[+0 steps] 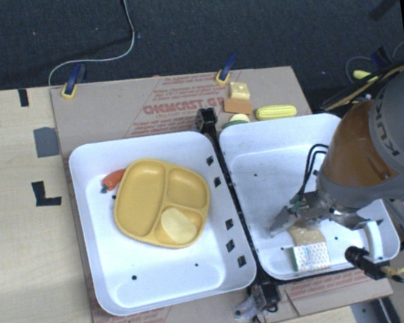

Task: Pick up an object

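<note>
While its finger state cannot be told, the end effector (293, 219) hovers just above the packet (309, 248).

A pale wooden worktop (20, 250) is seen from above, marked with black tape pieces (42, 194) and a grey patch (46, 141). A cardboard sheet (179, 104) printed in red is laid on it and fastened at its far edge by two clamps (71, 81). Dark blue carpet (240, 10) is seen beyond, crossed by a white cable (127, 26). Even lighting is provided.
</note>
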`<state>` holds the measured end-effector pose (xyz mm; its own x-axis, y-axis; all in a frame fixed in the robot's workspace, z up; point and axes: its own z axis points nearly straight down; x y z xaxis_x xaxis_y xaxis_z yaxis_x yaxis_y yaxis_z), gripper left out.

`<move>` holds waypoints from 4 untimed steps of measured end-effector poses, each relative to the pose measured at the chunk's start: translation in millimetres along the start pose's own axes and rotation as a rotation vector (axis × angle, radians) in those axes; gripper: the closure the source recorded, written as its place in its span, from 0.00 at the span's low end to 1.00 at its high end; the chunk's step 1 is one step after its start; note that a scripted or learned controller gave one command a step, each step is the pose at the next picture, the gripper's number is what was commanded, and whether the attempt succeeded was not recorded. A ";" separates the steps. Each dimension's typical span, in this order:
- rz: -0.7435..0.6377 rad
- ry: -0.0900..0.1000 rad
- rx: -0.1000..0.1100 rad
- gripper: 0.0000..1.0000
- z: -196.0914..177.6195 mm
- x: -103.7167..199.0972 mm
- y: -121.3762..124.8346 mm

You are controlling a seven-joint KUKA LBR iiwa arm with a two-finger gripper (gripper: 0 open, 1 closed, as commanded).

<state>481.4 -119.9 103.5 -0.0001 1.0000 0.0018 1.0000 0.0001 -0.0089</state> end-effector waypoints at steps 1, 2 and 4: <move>0.001 -0.011 -0.021 0.00 -79.3 -83.4 72.8; -0.001 0.004 0.003 0.00 -0.1 -32.7 29.8; -0.001 -0.004 -0.014 1.00 7.5 -21.7 4.0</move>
<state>485.4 -141.5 96.0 -0.0007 1.0000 -0.0023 1.0000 0.0007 0.0048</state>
